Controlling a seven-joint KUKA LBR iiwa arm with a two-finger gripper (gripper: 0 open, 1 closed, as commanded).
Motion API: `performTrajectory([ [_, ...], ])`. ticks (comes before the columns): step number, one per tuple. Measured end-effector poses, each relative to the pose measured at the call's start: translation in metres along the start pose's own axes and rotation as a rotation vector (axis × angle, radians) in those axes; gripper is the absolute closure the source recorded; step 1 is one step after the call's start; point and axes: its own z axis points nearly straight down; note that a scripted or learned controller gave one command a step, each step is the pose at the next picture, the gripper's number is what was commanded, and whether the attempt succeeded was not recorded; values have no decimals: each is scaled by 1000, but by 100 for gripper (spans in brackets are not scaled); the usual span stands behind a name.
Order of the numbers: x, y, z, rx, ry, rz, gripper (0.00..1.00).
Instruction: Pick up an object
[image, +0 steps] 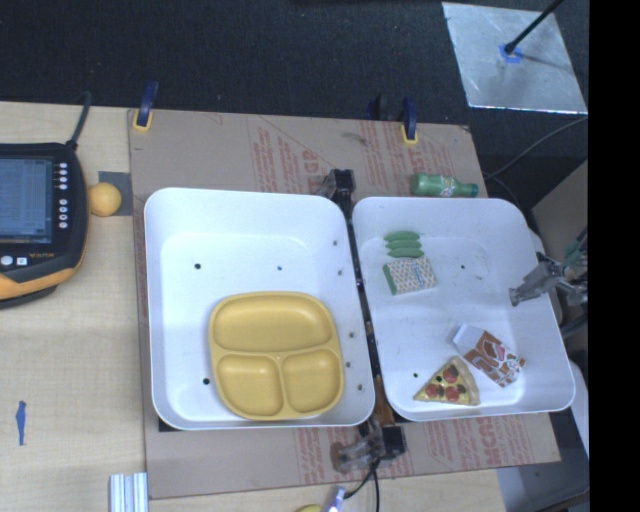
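Note:
The right bin (520, 225) holds several small objects. A green pea pod (403, 243) lies near its back left, with a green-patterned packet (410, 275) just in front of it. A toy pizza slice (449, 384) rests near the front edge, and a red-and-white snack packet (491, 357) lies beside it to the right. My gripper (535, 282) pokes in over the bin's right rim, low and small in the camera view. It stands apart from all the objects, roughly 70 px above the snack packet in the image. Nothing shows in its grasp.
The left bin (180, 230) bears a yellow divided plate (276, 353). A green bottle (444, 185) lies on the cardboard behind the right bin. A teach pendant (35, 222) and a yellow ball (104, 198) sit at the far left.

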Motion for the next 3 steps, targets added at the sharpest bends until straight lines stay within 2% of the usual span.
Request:
performTrajectory([
  [1, 48, 81, 78, 2, 0, -3, 0],
  [2, 101, 140, 166, 4, 1, -3, 0],
  [3, 111, 162, 163, -2, 1, 0, 0],
])
